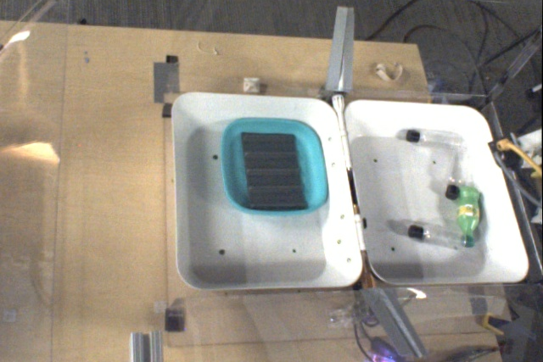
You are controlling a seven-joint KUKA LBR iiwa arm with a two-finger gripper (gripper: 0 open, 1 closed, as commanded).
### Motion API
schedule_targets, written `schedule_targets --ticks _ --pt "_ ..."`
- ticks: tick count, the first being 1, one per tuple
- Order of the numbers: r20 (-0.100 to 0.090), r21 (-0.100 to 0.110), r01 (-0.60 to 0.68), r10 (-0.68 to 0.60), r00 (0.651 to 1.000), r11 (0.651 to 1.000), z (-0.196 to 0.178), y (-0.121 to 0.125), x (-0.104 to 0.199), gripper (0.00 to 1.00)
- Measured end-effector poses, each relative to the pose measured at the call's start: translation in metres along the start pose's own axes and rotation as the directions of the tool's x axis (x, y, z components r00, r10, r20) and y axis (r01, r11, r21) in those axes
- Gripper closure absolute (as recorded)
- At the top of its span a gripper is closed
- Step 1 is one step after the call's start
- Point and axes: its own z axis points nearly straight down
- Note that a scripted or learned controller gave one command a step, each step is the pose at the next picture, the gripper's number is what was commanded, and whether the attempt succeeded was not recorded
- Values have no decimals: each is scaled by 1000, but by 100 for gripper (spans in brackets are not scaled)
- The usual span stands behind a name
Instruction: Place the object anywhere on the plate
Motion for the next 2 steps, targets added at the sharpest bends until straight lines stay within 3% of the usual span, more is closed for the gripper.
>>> schedule_targets --ticks 2 --pt "-1 0 0 0 1000 1000 0 0 0 0"
